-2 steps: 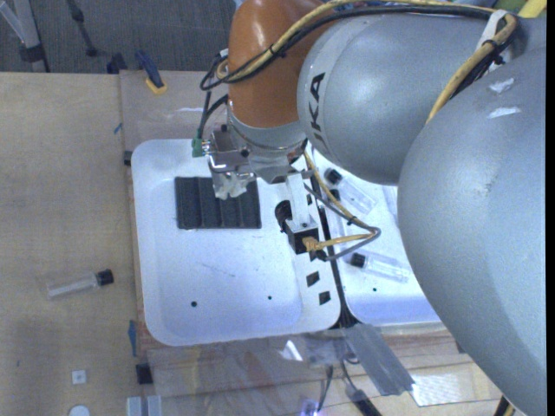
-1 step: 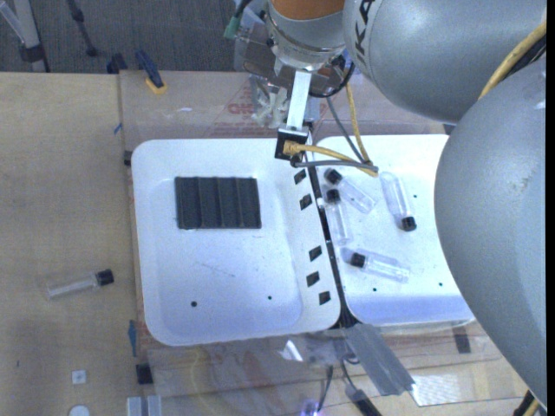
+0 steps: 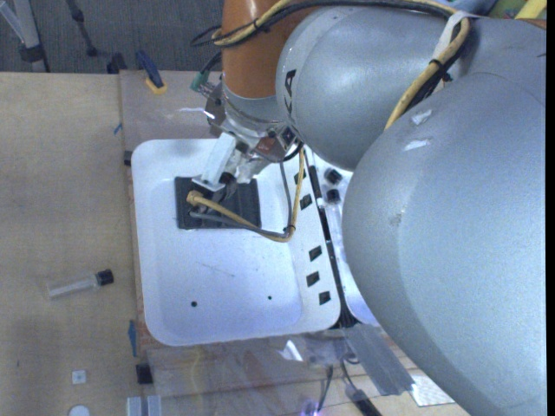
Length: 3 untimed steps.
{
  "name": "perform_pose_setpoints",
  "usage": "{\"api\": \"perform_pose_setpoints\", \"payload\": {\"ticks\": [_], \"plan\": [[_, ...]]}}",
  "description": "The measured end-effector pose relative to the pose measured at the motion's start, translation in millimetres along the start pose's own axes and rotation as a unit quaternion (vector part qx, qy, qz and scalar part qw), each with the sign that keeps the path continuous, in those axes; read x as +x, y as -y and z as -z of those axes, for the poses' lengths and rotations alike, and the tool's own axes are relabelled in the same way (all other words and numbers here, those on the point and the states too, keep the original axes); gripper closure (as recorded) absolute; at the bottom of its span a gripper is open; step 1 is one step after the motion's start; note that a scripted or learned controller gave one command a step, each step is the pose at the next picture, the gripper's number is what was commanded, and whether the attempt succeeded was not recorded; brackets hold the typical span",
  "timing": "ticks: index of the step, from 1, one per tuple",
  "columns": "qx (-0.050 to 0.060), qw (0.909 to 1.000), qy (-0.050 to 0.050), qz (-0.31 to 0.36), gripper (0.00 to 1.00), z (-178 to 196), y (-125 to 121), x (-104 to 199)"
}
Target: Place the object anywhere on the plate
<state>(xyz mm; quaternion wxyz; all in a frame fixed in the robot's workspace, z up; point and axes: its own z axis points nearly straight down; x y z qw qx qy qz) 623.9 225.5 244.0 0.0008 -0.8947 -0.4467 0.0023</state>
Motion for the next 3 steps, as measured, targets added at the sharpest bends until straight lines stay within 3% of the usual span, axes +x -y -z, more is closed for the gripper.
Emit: {"api": "perform_pose_setpoints", "payload": {"ticks": [1,2,3], "plan": [[-0.001,0.9917,-0.001,-0.129,1.0,15.6,106.3,-81.8],[-0.001,0.9853,-0.007,-0.171,1.0,-153.5,113.7,-84.0],[-0.002,0.9999,-0.001,-0.011,1.0,-31.1,111.6,-92.4]]}}
